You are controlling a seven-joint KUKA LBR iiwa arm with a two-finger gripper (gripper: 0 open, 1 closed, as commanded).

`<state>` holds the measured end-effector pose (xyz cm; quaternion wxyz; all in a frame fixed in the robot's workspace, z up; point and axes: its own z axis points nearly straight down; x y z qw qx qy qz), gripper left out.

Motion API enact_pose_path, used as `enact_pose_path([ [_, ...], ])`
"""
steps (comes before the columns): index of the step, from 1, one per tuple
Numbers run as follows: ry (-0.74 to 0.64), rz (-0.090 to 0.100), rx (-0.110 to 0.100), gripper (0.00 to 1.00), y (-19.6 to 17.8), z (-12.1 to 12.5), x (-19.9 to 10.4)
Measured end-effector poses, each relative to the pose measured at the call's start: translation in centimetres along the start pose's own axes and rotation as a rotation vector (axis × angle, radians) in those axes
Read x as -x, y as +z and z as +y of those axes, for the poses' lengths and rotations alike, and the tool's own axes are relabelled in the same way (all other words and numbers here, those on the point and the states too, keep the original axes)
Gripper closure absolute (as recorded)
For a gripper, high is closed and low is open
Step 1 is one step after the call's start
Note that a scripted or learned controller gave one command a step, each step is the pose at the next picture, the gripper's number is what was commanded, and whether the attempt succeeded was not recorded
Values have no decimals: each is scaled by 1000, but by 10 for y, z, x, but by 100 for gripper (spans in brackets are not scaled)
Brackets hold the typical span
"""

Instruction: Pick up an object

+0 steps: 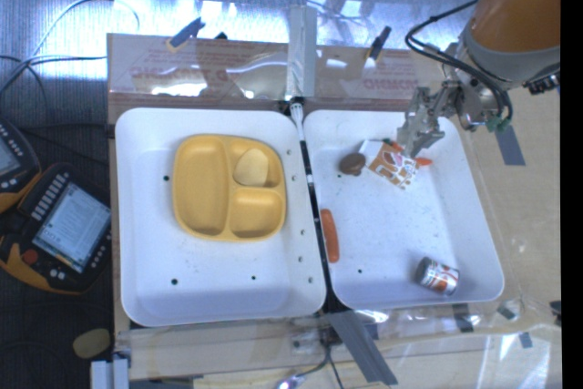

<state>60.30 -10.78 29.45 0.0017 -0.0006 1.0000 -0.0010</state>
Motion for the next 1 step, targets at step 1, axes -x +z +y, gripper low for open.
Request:
enact_pose_path([
  [1,-105,1,0,100,30,-56,-51],
])
